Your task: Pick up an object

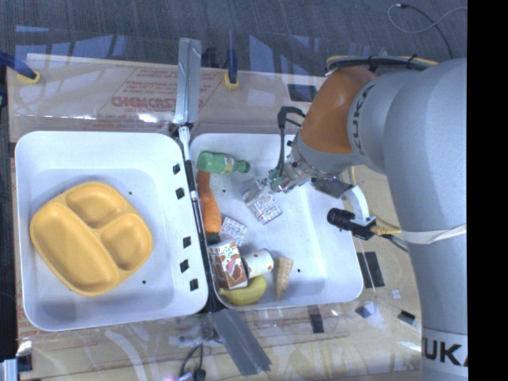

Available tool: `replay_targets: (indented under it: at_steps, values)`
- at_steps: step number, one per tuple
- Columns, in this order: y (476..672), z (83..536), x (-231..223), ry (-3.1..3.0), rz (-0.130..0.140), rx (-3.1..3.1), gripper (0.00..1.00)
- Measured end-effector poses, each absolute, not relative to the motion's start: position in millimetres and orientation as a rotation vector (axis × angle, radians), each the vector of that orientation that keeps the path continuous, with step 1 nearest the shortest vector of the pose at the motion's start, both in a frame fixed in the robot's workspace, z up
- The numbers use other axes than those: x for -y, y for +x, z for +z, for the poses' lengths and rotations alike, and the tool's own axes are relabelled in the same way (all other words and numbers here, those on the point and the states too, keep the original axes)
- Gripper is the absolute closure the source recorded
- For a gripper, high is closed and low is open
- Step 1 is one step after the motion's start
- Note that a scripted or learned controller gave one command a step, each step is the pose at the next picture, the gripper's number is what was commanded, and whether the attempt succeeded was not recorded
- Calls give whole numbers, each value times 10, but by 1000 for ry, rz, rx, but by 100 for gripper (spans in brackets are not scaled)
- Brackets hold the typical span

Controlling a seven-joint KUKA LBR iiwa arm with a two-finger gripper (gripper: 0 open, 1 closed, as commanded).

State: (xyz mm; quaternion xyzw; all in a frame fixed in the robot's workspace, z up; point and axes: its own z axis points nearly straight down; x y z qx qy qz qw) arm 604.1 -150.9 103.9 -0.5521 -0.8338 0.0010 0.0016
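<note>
Gripper [274, 182] low in the right white bin [337, 280], at the small patterned foil packet [264, 207].
From the overhead camera we cannot tell how wide it stands or whether it has hold; we judge the grasp underway, and next we need a secure pinch before lifting.

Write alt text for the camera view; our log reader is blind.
The gripper hovers low in the right bin, above a small packet, beside a carrot and green bottle. The left bin holds a yellow divided plate.
</note>
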Motion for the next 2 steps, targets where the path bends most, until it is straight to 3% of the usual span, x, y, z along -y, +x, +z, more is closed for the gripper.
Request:
replay_targets:
  at_steps: [1,2]
  values:
    - [5923,2314,1082,-1970,2,2446,100]
    - [6441,1173,1036,-1995,5,2422,100]
